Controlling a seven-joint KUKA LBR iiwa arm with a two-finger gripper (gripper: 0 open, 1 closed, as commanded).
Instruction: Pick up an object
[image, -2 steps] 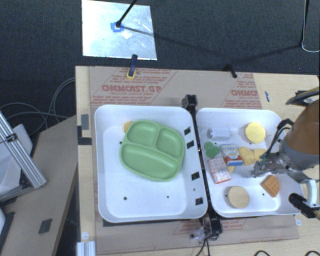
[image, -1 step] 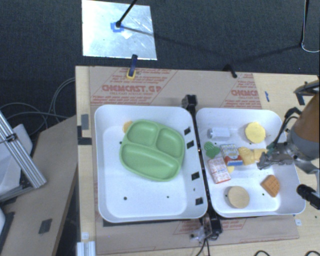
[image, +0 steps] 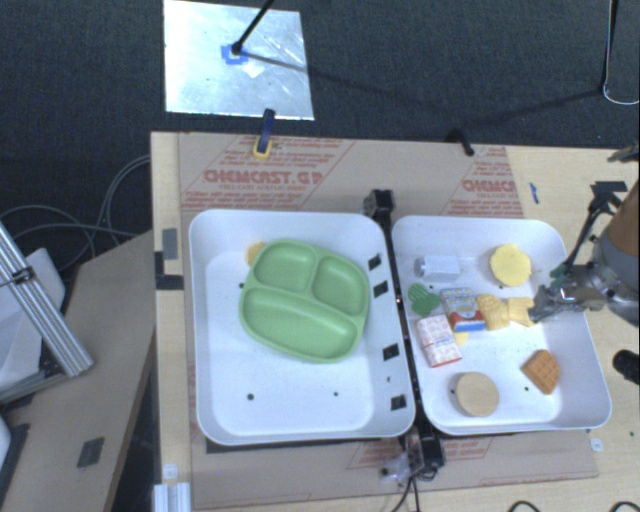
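My gripper (image: 548, 304) reaches in over the right edge of the right bin (image: 580, 400), low and close to a yellow lumpy piece (image: 503, 311). Around it in that bin lie a round yellow disc (image: 510, 265), an orange waffle-like square (image: 541, 371), a tan round disc (image: 476, 393), a red-and-white box (image: 437, 340), a small printed packet (image: 458, 301), a green leafy item (image: 422, 298) and a grey-white block (image: 438, 266). The view shows nothing held in the gripper.
The left bin (image: 230, 400) holds a green divided plate (image: 305, 298) with a small yellow thing (image: 256, 251) peeking out behind it. A black divider with clips (image: 392, 300) runs between the bins. Cardboard lines the bench beneath them.
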